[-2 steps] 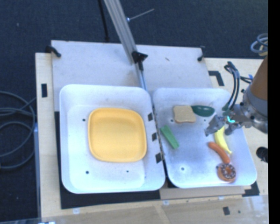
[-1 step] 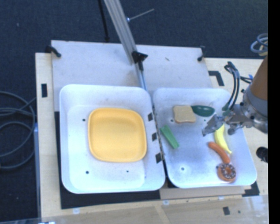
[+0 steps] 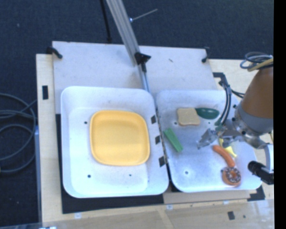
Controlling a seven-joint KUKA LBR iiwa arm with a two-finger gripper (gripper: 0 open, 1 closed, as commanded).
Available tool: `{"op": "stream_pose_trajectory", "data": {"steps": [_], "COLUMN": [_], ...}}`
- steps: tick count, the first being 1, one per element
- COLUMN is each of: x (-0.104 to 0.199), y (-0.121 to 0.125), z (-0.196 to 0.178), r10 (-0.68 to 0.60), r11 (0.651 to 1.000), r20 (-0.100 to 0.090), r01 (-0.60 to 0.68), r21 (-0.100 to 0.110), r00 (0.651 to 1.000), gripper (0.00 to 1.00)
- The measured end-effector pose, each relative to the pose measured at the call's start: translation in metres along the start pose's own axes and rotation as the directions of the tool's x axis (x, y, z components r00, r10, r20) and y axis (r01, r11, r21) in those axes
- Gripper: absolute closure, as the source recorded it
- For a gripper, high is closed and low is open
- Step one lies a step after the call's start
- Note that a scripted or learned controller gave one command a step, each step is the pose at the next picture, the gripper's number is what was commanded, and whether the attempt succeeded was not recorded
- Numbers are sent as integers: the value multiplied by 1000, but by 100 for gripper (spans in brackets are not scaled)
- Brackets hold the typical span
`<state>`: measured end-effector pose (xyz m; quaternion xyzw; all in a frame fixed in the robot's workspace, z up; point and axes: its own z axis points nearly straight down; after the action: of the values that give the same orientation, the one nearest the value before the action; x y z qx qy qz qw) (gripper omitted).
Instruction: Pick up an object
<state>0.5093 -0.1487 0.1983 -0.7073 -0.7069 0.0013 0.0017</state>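
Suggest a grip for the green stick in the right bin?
Take the green stick at its middle, fingers across its narrow width, coming straight down. It lies flat and diagonal on bare bin floor, apart from the tan block, though its upper end sits near the bin's left wall.

The arm [image 3: 258, 99] is cut off at the right edge, and its wrist partly hides a yellow object [image 3: 230, 150]

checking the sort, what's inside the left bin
Inside the left bin lies one yellow square plate, flat and face up, with nothing on it. The plate covers the bin floor beneath it, so anything under it cannot be seen.
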Motion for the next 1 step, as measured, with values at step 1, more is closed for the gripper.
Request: {"op": "stream_pose_trajectory", "data": {"steps": [1], "x": [-5], "y": [1], "z": [43], "r10": [1], "r11": [1000], "r20": [1], "r01": [-1], "r21": [-1], "r00": [1000], "gripper": [0]}}
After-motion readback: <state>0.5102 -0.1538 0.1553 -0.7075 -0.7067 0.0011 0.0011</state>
